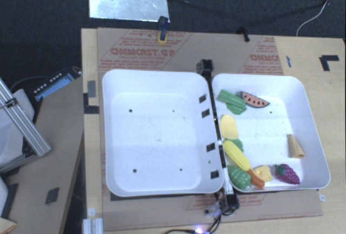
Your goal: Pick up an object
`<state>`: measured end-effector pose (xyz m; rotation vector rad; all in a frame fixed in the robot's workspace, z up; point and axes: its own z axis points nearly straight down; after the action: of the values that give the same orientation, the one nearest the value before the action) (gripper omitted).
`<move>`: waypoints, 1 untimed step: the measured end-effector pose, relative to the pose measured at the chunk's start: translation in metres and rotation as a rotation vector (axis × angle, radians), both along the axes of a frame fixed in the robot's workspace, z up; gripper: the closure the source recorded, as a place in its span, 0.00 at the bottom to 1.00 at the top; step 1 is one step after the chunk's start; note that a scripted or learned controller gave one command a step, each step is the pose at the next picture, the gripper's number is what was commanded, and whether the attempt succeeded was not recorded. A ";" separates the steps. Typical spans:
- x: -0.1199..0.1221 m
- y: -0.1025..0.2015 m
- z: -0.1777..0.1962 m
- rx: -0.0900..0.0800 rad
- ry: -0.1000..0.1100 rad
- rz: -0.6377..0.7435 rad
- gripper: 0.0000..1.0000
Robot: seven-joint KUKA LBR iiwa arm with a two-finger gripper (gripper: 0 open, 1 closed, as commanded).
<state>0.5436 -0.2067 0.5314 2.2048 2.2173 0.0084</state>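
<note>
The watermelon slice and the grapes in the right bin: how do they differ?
The watermelon slice is red with a dark rind; the grapes are purple. The slice lies near the bin's far edge, the grapes near its front corner. The slice looks flat and curved, the grapes lumpy. Both are toy food in the right bin.

Two white bins [157,79]; eight toy foods [229,126] in the right one.
</note>
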 end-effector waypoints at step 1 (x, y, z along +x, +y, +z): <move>-0.059 0.017 0.004 0.007 0.011 -0.002 1.00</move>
<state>0.4842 -0.1898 0.5358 2.2156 2.2246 0.0031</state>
